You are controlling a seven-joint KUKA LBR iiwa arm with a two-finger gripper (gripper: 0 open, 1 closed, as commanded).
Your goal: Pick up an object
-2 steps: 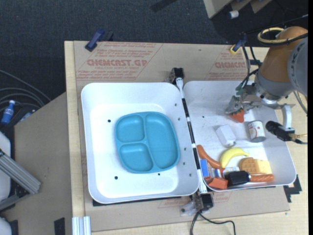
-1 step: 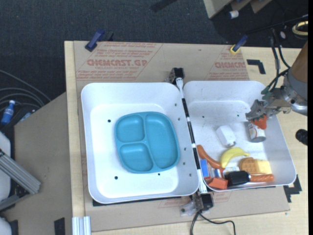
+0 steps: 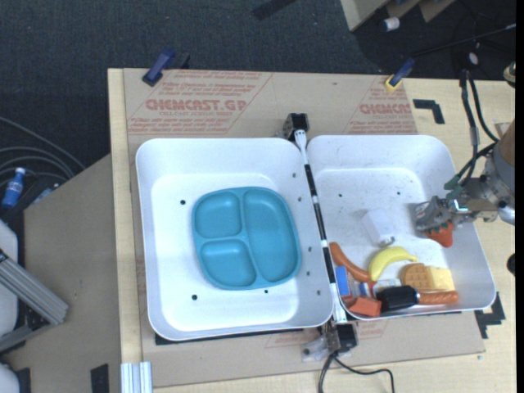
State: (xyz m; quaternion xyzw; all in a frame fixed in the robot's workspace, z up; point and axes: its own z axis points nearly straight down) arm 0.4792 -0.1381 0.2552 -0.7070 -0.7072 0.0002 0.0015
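Gripper (image 3: 431,216) hangs by the right bin's (image 3: 360,150) right wall, grip unreadable; banana (image 3: 391,260) lies just below-left, curving crosswise.

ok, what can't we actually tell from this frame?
- Gripper, camera view: finger state too small and blurred to read.
- Small red object just below the gripper: partly covered by it; identity and contact unclear.
- Arm: cut off by the right edge of the view.
- Toy pile at the right bin's near edge: banana and waffle overlap other items, hiding their shapes.
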